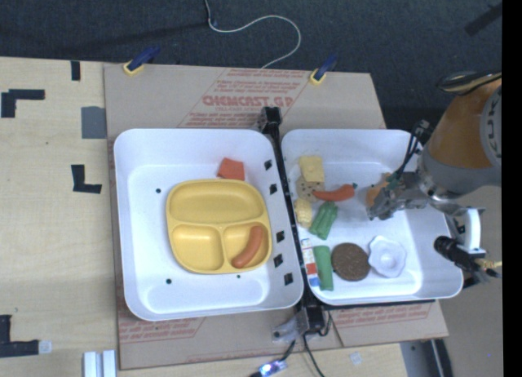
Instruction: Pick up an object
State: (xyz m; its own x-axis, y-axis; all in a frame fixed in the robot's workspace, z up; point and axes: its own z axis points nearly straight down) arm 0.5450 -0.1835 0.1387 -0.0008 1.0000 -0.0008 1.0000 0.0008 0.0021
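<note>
My gripper is low inside the right bin, near its middle right. A small orange object shows right at its left side, touching or nearly touching it; whether it is held is unclear. To the left lie a red chili, a green vegetable, a pale yellow cheese block and a corn piece. Below the gripper sit a white cup-like piece and a brown round patty.
The left bin holds a yellow divided plate with a sausage in its lower right section, and an orange-red block behind the plate. A green bar lies by the right bin's left wall. The arm enters from the right.
</note>
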